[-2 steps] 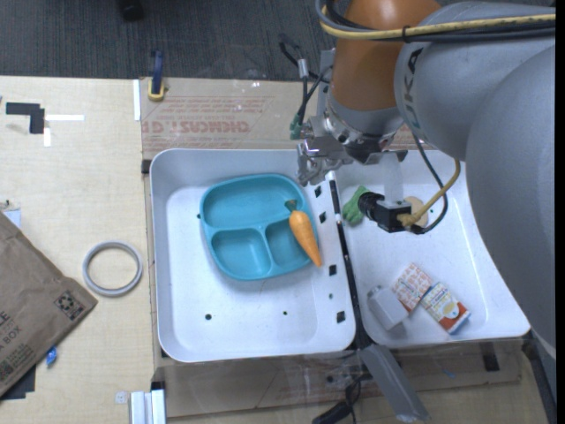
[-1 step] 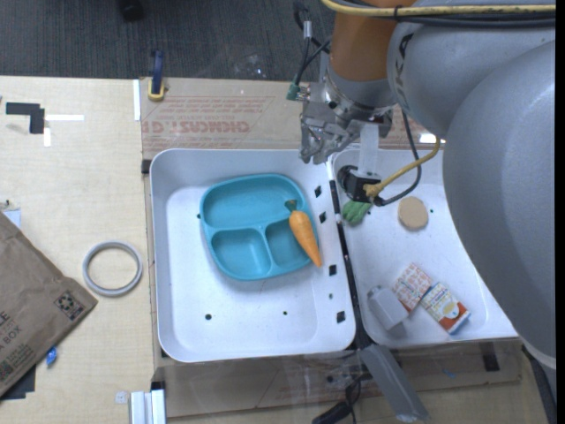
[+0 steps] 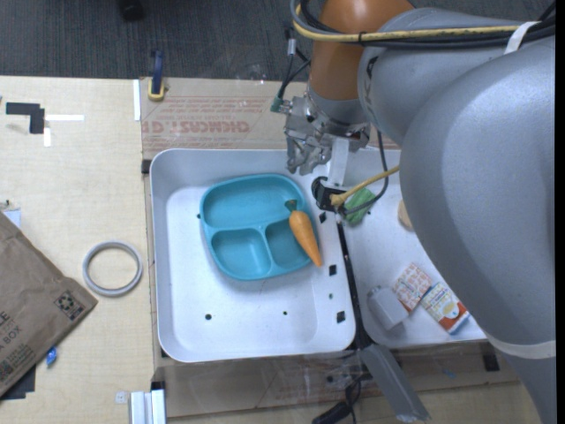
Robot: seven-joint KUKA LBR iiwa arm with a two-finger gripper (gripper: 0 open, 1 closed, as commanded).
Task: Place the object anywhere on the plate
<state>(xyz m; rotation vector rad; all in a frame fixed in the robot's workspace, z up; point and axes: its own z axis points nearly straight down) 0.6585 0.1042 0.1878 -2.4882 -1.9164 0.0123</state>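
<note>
A blue plate (image 3: 238, 215) with three compartments lies in the left white bin (image 3: 177, 325). An orange toy carrot (image 3: 305, 236) with a green top rests on the plate's right rim, partly over the right-hand compartment and pointing toward the near right. My gripper (image 3: 305, 159) hangs above the far right corner of the plate, a little beyond the carrot's green end and apart from it. Nothing shows between its fingers.
The right bin (image 3: 388, 325) holds a green thing (image 3: 358, 203) near the divider, a grey block (image 3: 385, 307) and two small printed packets (image 3: 427, 297). A tape ring (image 3: 112, 267) and a brown cardboard box (image 3: 31, 299) lie on the bench at left.
</note>
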